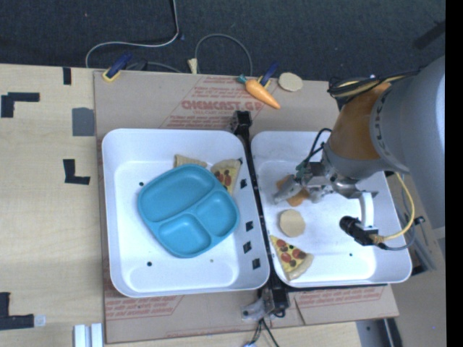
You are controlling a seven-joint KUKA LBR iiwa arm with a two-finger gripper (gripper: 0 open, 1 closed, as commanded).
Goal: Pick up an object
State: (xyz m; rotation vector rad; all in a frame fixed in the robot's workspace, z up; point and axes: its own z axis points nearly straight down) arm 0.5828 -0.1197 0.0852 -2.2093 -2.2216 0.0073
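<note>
Looking down on the bench (43, 194), I see the pincer (291, 190) low in the right bin (391, 266), over a small brownish piece at its tip; I cannot tell whether it is grasping anything; a round tan cookie (292, 223) lies just below it, and a pizza slice (291, 256) sits near the bin's front left corner; the left bin (123, 266) holds a blue divided tray (189, 210) with another pizza slice (228, 173) tucked beside its upper right edge; a toy carrot (262, 93) rests on the cardboard behind the bins.
</note>
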